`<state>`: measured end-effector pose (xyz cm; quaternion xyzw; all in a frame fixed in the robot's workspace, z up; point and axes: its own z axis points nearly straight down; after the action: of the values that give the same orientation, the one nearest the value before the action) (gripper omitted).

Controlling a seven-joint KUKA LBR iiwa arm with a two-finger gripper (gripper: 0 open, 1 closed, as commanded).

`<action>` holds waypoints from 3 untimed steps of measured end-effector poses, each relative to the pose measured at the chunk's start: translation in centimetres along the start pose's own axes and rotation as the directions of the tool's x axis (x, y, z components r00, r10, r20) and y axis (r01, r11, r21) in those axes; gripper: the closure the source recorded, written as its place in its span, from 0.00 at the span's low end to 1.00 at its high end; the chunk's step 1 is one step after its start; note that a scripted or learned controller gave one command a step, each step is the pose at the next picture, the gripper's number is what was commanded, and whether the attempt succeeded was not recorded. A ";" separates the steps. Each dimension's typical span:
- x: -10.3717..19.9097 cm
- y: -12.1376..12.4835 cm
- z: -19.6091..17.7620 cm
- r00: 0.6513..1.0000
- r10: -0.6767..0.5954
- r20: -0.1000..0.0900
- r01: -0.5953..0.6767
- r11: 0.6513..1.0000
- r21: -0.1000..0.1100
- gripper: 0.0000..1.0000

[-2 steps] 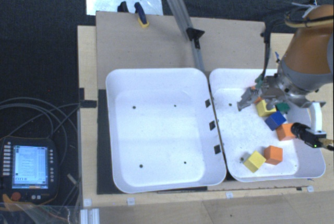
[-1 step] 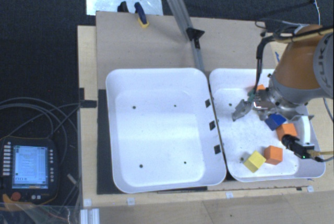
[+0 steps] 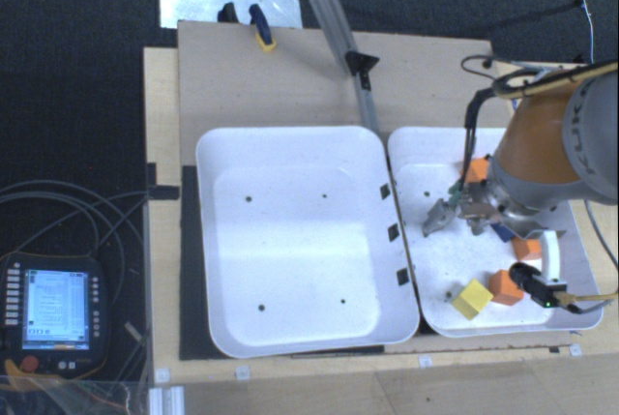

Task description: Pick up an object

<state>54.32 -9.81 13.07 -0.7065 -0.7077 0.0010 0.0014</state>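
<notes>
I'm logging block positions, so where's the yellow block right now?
The yellow block lies in the right bin, near its front edge, just left of an orange block and below the gripper.

Yellow block: small cube-like piece, lying on the floor of the right-hand white bin near its front edge, turned slightly askew. Orange block: similar in bulk, just beside the yellow one on its right, the two touching or nearly so; a second orange piece lies a little farther back, and a third orange piece sits farther back still, partly covered by the arm. A small dark blue item lies between these orange pieces, too hidden to tell its shape.
</notes>
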 end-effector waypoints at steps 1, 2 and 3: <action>0.0 0.2 -1.4 1.000 -0.002 0.001 0.002 1.000 -0.008 1.00; -1.0 -0.1 -6.6 1.000 0.000 0.003 0.000 1.000 -0.011 1.00; -1.1 1.0 -11.5 1.000 -0.003 0.002 0.003 1.000 -0.011 1.00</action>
<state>55.40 -10.86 24.60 -0.7054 -0.7088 -0.0022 -0.0034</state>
